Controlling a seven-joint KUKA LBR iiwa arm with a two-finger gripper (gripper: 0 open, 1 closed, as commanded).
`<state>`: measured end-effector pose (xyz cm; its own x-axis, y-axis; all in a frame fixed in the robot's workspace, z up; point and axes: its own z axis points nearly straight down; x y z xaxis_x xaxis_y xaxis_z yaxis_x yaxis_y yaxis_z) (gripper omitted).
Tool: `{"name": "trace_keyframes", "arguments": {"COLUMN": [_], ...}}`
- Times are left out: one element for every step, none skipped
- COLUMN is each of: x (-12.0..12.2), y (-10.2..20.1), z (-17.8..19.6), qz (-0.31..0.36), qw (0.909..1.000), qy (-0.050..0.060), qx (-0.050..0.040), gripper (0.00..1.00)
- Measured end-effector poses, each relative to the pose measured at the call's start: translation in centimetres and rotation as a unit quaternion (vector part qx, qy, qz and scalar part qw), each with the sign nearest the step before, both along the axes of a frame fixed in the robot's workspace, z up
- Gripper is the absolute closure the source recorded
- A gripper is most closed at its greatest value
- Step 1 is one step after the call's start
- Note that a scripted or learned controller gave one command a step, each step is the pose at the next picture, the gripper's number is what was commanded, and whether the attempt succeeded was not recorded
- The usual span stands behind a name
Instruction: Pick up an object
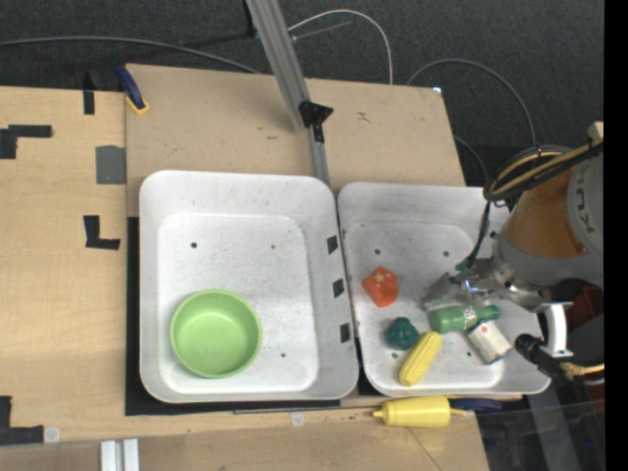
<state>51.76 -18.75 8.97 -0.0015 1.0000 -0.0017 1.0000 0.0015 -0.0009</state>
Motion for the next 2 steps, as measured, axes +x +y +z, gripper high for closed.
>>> {"name": "trace_keyframes", "arguments": {"x": [0.0, 0.4], "y": [0.1, -0.1], "z": [1.2, 7.5], "qz": [0.001, 0.000], "qw": [1.0000, 1.0000], "qy": [0.000, -0.003], "qx": [0.0009, 0.0000], "gripper": [1.00, 1.00]}}
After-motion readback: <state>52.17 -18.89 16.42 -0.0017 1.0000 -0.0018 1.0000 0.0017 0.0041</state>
